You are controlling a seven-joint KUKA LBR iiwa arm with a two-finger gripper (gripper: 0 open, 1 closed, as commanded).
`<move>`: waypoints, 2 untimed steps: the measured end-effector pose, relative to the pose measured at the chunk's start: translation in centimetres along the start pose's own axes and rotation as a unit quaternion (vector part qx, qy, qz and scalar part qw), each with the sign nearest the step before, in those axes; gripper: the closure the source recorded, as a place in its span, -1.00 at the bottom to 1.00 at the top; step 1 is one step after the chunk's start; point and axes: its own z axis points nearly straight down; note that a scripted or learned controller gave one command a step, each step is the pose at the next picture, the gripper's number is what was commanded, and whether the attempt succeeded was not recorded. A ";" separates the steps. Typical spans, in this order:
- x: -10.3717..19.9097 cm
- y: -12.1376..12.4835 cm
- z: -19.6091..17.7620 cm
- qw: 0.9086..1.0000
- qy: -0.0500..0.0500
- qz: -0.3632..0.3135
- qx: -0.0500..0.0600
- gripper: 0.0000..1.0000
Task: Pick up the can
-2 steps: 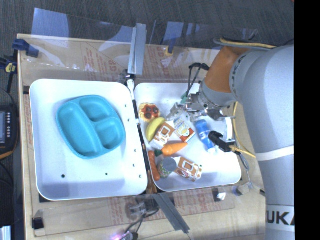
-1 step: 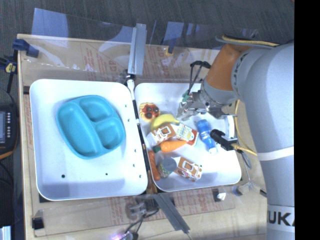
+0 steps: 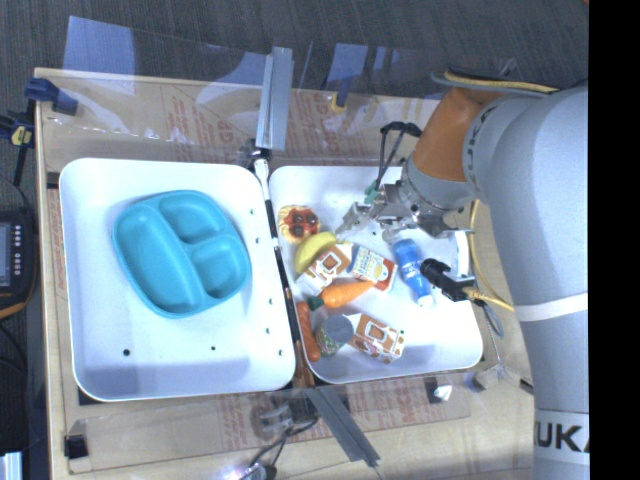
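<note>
A dull grey can point(image 3: 335, 330) lies on its side in the right bin point(image 3: 455, 348), near the front, between an orange carrot point(image 3: 347, 294) and a small printed carton point(image 3: 379, 339). My gripper point(image 3: 366, 214) hangs over the back of that bin, well behind the can and apart from it. Its fingers stand open with nothing between them. A yellow banana point(image 3: 313, 249) and two cartons point(image 3: 352, 264) lie between the gripper and the can.
A blue bottle point(image 3: 411, 269) lies at the right of the same bin, and a round red and yellow toy point(image 3: 298, 222) sits at its back left. An orange stick point(image 3: 305, 330) lies along the left wall. The left bin point(image 3: 90, 348) holds a blue divided plate point(image 3: 182, 250).
</note>
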 end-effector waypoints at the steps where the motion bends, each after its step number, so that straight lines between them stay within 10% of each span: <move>1: 0.6 -4.3 0.3 1.000 -0.001 0.030 -0.007 -1.00; 2: 0.6 -4.3 -0.6 1.000 -0.001 0.027 -0.006 1.00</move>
